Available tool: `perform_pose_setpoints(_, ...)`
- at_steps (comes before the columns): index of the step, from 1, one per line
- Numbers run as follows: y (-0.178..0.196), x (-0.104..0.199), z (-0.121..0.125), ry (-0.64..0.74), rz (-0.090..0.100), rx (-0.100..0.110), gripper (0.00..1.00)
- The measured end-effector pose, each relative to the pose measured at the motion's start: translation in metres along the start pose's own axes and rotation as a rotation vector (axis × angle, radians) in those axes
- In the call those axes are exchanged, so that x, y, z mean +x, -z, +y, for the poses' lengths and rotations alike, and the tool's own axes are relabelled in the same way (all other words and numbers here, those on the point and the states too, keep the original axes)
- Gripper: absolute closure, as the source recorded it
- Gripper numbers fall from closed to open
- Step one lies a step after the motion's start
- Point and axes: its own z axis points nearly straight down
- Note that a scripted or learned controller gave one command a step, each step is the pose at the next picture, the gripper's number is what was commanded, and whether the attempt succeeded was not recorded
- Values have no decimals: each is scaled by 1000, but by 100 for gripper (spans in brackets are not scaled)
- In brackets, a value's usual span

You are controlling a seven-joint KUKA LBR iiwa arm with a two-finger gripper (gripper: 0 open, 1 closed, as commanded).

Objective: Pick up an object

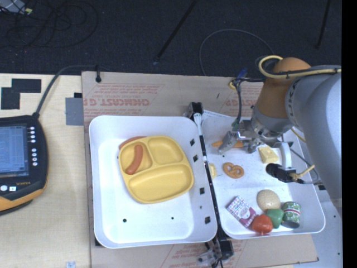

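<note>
Seemingly light, rigid plastic: small brown pretzel-shaped toy [233, 170], just below two-finger gripper [239, 140]; best pinched across outer loops. Gripper state: cannot tell.

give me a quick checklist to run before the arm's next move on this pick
1. Gripper over the right bin: ok.
2. Object between the fingers: cannot tell; they blur into an orange piece.
3. Pretzel lies free of its neighbours: ok.
4. Yellow block free to grasp: not ok, it sits tight against the wrist.
5. Front-corner cluster, tomato beside packet: not ok, crowded.
6. Yellow tray with hot dog clear of the arm: ok.
</note>
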Motion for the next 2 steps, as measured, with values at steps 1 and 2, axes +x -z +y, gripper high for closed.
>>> perform_pose_setpoints(1, 1, -21, 0, -3, 0, -2, 0)
perform_pose_setpoints(2, 1, -38, 0, -2, 0, -2, 0)
